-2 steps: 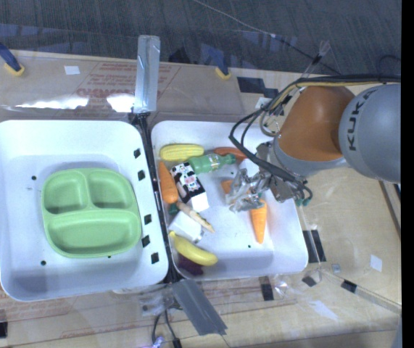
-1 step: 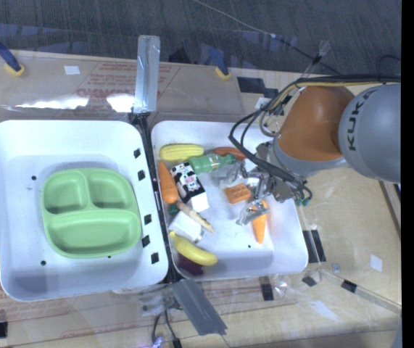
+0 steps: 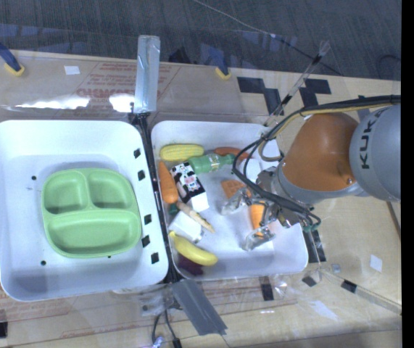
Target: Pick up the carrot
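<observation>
In the right bin (image 3: 294,256), a small orange carrot (image 3: 256,214) stands nearly upright between the two clear fingers of my gripper (image 3: 250,223). The fingers are closed against its sides, one finger (image 3: 231,206) to its left and the other (image 3: 261,239) at its lower right. The grey arm with its orange band (image 3: 321,154) comes in from the right and covers the bin's right side. A second, longer orange-red vegetable (image 3: 167,183) lies along the bin's left wall, well away from the gripper.
The right bin also holds a yellow corn cob (image 3: 181,151), a green bottle (image 3: 208,163), a black-and-white carton (image 3: 187,181), a banana (image 3: 194,251) and another orange piece (image 3: 230,187). A green divided plate (image 3: 89,212) sits in the left bin (image 3: 3,158). Cables (image 3: 265,147) loop above the gripper.
</observation>
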Controlling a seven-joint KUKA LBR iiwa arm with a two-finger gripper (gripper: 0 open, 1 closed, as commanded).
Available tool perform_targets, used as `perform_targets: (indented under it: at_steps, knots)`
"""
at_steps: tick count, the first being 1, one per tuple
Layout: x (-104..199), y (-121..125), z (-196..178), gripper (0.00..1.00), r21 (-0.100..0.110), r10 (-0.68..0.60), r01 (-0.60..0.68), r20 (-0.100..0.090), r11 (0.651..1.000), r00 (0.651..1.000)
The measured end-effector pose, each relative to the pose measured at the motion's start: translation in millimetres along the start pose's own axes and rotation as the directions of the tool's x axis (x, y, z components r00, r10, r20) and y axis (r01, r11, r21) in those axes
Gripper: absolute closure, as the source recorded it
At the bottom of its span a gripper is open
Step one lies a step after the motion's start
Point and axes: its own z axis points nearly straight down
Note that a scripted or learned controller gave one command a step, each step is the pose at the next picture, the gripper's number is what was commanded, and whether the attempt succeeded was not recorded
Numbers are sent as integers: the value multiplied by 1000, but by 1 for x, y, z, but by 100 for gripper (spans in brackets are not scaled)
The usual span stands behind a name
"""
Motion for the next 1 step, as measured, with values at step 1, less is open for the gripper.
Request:
perform_targets:
  at_steps: [1]
  knots:
    - [-3,2,-11,100,2,-10,10,3,1000,1000]
